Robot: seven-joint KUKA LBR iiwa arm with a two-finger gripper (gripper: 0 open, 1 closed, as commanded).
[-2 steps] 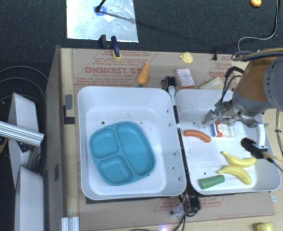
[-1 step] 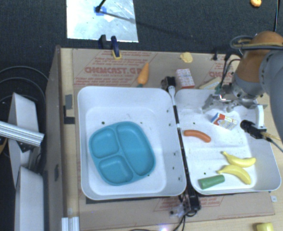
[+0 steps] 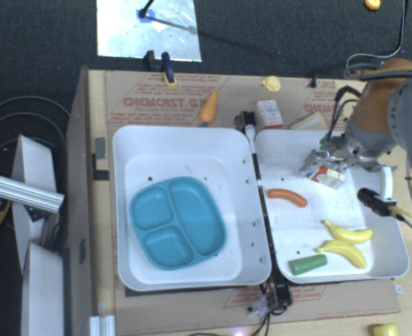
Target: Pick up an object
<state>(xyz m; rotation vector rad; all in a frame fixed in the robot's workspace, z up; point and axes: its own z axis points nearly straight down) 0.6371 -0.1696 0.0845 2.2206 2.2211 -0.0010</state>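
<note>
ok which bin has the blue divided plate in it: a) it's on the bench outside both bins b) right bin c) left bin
c: the blue divided plate lies flat inside the left bin, while the right bin holds the hot dog, bananas and green object.

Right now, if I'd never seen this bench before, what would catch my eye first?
Probably the blue divided plate, alone in the left bin. Next, the bright toy food in the right bin: an orange hot dog mid-bin, yellow bananas and a green piece near its front. The arm's end effector hovers over that bin's back.
</note>
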